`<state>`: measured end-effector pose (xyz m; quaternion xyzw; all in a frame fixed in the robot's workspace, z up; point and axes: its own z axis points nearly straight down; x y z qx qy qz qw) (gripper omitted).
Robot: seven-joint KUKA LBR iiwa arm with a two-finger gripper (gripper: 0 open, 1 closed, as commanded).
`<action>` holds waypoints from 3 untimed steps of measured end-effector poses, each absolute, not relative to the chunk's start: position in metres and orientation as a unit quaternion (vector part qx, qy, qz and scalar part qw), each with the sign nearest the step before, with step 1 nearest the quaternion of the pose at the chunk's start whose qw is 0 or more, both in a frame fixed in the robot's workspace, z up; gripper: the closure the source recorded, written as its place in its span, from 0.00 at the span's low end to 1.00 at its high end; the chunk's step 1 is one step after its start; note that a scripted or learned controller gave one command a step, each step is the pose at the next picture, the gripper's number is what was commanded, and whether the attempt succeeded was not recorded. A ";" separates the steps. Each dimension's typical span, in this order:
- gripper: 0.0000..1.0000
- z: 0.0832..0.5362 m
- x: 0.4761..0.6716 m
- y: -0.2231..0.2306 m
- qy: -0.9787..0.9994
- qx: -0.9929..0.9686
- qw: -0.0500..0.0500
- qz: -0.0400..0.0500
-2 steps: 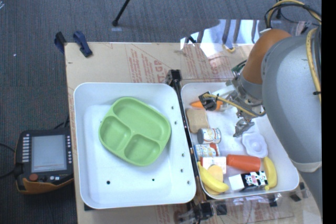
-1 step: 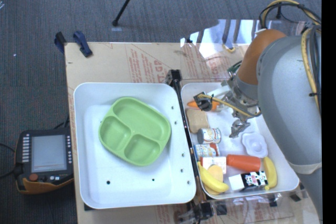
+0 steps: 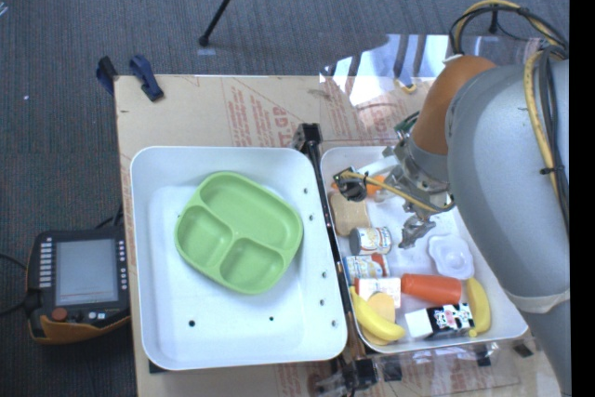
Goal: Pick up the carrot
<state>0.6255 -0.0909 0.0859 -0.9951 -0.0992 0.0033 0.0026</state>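
The right bin (image 3: pixel 483 344) holds several toy foods. A slim orange piece, likely the carrot (image 3: pixel 376 189), lies near the bin's back left and is partly covered by the gripper's hardware. My gripper (image 3: pixel 410 220) hangs low over the back half of this bin, just right of that orange piece, with the grey arm and its orange band (image 3: pixel 446 102) above it. Whether it touches the orange piece is hidden. A thicker orange-red cylinder (image 3: pixel 432 287) lies apart, nearer the front.
A small can (image 3: pixel 372 241), a tan slab (image 3: pixel 349 213), a banana (image 3: pixel 376 319), a second banana (image 3: pixel 480 304), a cow-print carton (image 3: pixel 441 321) and a clear cup (image 3: pixel 450 254) crowd the right bin. The left bin (image 3: pixel 158 293) holds a green divided plate (image 3: pixel 239 231).
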 end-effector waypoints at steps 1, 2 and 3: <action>1.00 0.095 0.624 -0.094 -0.093 -0.996 0.005 0.005; 0.00 0.094 0.624 -0.094 -0.093 -0.996 0.005 0.005; 0.00 0.085 0.610 -0.094 -0.096 -0.995 0.002 0.004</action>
